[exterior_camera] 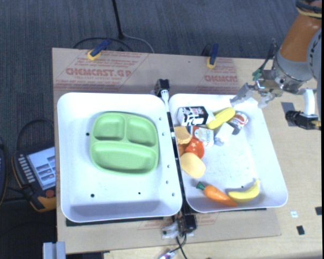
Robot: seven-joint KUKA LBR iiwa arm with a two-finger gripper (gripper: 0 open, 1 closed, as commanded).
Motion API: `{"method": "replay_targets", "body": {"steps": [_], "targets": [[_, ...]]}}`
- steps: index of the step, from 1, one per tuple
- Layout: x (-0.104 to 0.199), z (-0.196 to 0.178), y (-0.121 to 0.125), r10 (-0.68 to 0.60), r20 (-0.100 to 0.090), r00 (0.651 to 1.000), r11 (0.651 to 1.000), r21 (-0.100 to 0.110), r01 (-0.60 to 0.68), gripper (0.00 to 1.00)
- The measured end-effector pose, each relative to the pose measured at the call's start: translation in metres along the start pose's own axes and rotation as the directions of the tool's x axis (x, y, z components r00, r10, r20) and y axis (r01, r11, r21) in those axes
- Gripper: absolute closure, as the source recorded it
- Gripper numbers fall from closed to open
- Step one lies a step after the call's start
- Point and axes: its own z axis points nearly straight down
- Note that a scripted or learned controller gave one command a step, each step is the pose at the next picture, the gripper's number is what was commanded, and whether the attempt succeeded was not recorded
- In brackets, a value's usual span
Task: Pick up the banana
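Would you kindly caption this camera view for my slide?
Gripper poised above right bin; banana lies beside carrot.

There are two shallow white bins (70,161), one green divided plastic tray (124,143), two yellow bananas (246,190), one orange carrot (216,193), one red tomato (195,147) and two clamps (99,49).

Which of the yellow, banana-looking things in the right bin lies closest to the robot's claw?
The straight yellow piece at the bin's far end, beside the black-and-white carton, lies nearest the gripper. The curved yellow banana sits at the near end, by the orange carrot.
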Motion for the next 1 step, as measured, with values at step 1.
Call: {"method": "replay_targets", "body": {"steps": [1], "targets": [[0.0482,0.1067,0.0061,-0.056,0.002,0.998,0.998,-0.006,0.056,0.0]]}}
